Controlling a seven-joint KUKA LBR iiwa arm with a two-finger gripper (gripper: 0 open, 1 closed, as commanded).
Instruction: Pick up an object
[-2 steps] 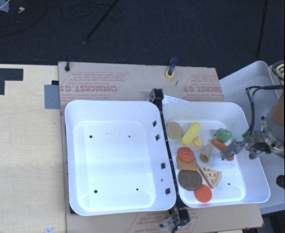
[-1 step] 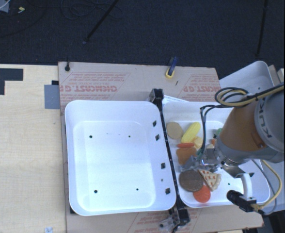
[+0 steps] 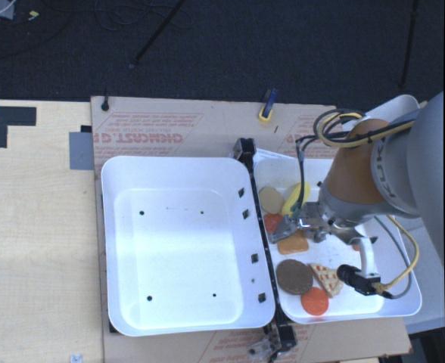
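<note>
Your likeliest target, judging by where the claw (image 3: 297, 227) sits, is the orange-tan block (image 3: 293, 243) in the right bin (image 3: 404, 308), w/ the red piece (image 3: 272, 222) just to its left as the other candidate. Both lie near the bin's left wall, approx. mid-depth. The claw is right over or against them, but you can't tell from this angle whether it's spread, pressed together or pinching anything; the wrist and cables cover it. Don't count anything as held yet.

Around that spot the bin is crowded. A beige round piece (image 3: 270, 198) and a yellow banana-like item (image 3: 293, 197) sit just beyond the claw, on the far side. On the near side lie a dark brown disc (image 3: 294, 276), a pizza-slice toy (image 3: 328, 279) beside it, and a red-orange round piece (image 3: 315, 302) nearest the front rim. The left bin (image 3: 113, 203) sits alongside, on the board covering the desk (image 3: 33, 225).

Risks, as I judge them:
- Items touch or nearly touch, so the claw may nudge one aside or catch two at once.
- The block looks flat and low; the claw could slide over it and close on air.
- The target is close to the divider between the bins, so the claw could hit the wall, w/ little room to open.
- Loose cable (image 3: 400, 271) trails over the right bin; it might drag across pieces during a lift.
</note>
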